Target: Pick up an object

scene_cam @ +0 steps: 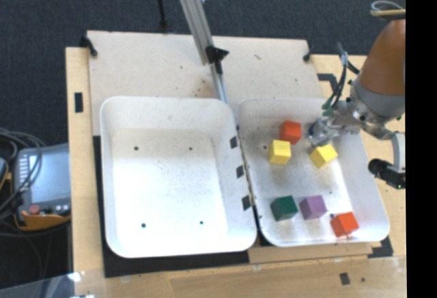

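The right bin (263,119) holds several small blocks: an orange one (291,131), a yellow one (280,152), a second yellow one (323,155), a green one (284,208), a purple one (313,206) and an orange-red one (345,223) near the front right corner. My gripper (320,134) hangs over the right bin, just above the second yellow block and to the right of the orange block. The wrist hides its fingertips, and I see nothing held between them.
The left bin (116,112) lies beside the right one, with a dark divider (242,173) between them. A slanted metal rail (194,9) rises behind the bins. A device with cables (37,184) sits at the far left.
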Action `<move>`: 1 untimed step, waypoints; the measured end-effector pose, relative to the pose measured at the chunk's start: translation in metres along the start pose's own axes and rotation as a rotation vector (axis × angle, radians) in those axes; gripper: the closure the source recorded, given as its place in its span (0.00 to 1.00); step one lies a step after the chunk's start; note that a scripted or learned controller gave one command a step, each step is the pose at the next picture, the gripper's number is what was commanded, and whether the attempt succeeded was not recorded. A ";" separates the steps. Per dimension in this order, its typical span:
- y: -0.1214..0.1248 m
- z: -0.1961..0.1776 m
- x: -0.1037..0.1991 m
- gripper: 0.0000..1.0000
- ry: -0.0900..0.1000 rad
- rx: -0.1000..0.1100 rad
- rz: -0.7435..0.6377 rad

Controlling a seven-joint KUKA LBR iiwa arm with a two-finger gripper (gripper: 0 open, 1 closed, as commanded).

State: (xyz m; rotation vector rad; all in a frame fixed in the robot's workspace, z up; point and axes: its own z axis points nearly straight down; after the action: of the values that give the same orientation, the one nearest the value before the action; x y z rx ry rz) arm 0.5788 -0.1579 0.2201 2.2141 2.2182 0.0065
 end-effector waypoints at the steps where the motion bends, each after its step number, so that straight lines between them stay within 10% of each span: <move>1: 0.003 -0.064 0.004 1.00 0.000 -0.001 -0.002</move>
State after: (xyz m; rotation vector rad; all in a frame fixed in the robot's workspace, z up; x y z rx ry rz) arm 0.5810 -0.1537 0.2839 2.2111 2.2200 0.0081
